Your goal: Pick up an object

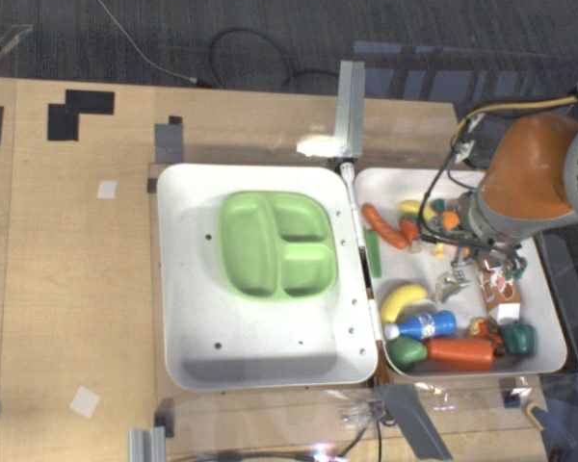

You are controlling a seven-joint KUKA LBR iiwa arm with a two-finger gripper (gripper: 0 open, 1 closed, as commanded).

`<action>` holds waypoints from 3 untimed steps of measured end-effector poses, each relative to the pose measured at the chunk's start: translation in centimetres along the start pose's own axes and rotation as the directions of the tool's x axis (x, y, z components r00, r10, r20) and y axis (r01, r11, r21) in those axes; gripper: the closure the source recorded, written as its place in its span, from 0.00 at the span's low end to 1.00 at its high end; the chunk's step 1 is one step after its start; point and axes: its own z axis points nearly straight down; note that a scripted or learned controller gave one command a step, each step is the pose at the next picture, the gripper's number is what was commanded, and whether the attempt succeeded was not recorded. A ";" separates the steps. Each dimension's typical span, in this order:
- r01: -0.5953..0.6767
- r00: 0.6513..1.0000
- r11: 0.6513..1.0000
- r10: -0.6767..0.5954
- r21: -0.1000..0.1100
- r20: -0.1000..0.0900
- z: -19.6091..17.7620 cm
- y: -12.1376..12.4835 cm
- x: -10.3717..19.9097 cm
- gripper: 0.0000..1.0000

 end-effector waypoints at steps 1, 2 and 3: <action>-0.163 0.987 0.987 0.163 0.003 0.004 -0.3 5.8 6.5 0.00; -0.134 0.991 0.991 0.134 0.002 -0.004 0.0 1.6 -2.4 0.00; -0.173 0.985 0.985 0.173 0.002 -0.003 -0.1 4.9 0.8 0.00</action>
